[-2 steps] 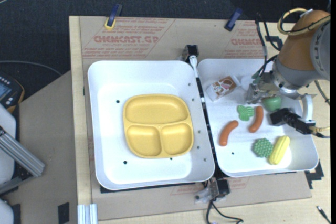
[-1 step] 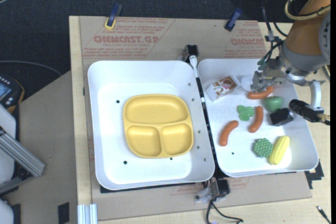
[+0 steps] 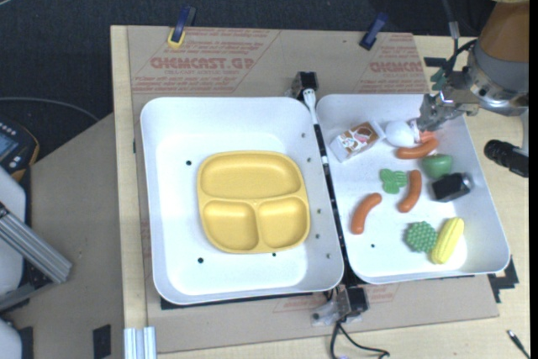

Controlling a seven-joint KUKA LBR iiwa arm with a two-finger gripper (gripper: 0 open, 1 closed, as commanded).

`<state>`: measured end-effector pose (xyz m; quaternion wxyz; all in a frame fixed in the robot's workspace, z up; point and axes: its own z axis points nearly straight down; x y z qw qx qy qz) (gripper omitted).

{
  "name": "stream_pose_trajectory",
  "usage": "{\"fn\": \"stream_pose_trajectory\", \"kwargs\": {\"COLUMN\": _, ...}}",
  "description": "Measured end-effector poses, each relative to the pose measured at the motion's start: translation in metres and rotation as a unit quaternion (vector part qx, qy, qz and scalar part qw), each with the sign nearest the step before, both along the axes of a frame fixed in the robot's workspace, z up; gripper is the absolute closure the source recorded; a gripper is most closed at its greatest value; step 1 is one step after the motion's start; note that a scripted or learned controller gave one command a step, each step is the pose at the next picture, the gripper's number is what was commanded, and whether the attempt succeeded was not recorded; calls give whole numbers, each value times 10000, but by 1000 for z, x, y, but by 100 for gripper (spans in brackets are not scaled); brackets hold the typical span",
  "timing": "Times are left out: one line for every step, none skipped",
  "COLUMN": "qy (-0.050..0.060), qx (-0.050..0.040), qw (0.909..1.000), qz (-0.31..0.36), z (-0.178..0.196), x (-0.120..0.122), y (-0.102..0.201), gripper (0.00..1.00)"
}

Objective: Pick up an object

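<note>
Red lettering reading "CHEMCAST GP" is being shown on the brown board [image 3: 252, 55] under the bins, and it is being repeated, partly hidden, toward the right.

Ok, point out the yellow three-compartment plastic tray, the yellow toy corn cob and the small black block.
yellow three-compartment plastic tray [image 3: 252, 174], camera view, floor of its long upper compartment.
yellow toy corn cob [image 3: 449, 239], camera view, middle of the cob.
small black block [image 3: 450, 186], camera view, its top face.

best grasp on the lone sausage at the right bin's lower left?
Probably take the sausage across its middle from above, fingers closing on its narrow width. It lies flat, tilted diagonally, apart from the broccoli, so its long sides look free.
</note>
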<state>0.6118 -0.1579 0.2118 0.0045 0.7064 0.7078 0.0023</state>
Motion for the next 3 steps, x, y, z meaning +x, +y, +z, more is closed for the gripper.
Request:
{"fn": "stream_pose_trajectory", "kwargs": {"qy": 23, "qx": 6, "qw": 10000, "qz": -3, "z": 14, "x": 1, "y": 0, "gripper": 100}}
{"fn": "stream_pose_trajectory", "kwargs": {"qy": 24, "qx": 14, "qw": 10000, "qz": 20, "z": 24, "x": 7, "y": 54, "gripper": 100}}
{"fn": "stream_pose_trajectory", "kwargs": {"qy": 65, "qx": 33, "qw": 10000, "qz": 23, "z": 13, "x": 3, "y": 117, "gripper": 100}}
